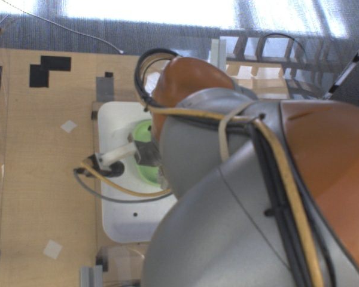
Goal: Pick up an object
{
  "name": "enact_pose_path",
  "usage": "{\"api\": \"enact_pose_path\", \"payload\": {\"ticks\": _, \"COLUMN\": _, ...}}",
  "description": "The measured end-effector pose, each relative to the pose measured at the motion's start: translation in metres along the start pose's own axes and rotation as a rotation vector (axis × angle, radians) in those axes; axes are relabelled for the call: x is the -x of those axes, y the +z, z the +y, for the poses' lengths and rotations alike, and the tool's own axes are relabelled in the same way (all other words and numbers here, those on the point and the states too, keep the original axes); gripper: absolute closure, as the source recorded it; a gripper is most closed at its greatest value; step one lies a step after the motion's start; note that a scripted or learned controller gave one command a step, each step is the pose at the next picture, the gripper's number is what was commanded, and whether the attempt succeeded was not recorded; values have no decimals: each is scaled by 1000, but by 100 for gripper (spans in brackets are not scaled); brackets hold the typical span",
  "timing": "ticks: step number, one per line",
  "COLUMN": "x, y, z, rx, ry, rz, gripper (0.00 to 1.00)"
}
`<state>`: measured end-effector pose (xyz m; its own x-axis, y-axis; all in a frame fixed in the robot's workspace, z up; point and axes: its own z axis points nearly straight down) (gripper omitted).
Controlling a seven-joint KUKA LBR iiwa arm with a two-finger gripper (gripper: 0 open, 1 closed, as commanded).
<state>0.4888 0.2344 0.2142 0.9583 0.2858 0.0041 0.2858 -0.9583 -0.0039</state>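
Observation:
A light green object (pixel 143 130) lies in the white bin (pixel 116 121), near the bin's middle, and the arm covers most of it. My gripper (pixel 145 153) hangs directly over this green object, showing as a dark grey block at the end of the big grey and orange arm (pixel 227 178). Green shows both above and below that block. I cannot make out whether the gripper touches the object.
A white tube and a black connector (pixel 109 166) with a yellow cable loop stick out to the left over the bin's edge. The arm hides the right part of the bench. The wooden bench top (pixel 42 178) stretches to the left.

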Motion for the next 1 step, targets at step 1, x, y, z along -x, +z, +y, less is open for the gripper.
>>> {"api": "enact_pose_path", "payload": {"ticks": 1, "x": -1, "y": -11, "z": 0, "rx": -1, "ry": -1, "rz": 2, "gripper": 100}}
